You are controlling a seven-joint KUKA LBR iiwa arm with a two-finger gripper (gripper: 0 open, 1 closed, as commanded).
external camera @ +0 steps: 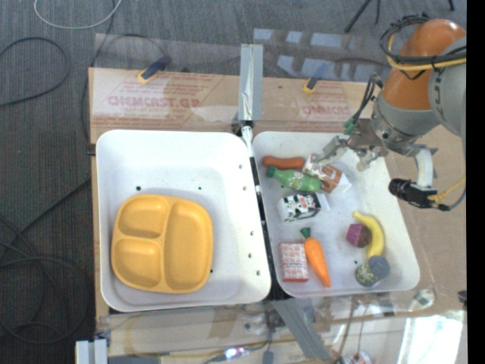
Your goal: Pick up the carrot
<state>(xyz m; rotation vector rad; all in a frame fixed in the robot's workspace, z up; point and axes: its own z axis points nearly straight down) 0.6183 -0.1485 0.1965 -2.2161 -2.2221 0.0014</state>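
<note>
Bins first: the shallow white left bin (227, 158) holds a yellow three-compartment plastic tray (161, 243), and the shallow white right bin (394, 203) carries all the small stuff. Grey arm's two-finger gripper (333, 152) hangs over that bin's far end by the orange snack packet (330, 177), fingers look spread apart with nothing between them. Small orange carrot with a green top (316, 258) lies well apart toward the near edge, just beside the red-and-white carton (293, 262), long axis near-to-far, tilted slightly.
</note>
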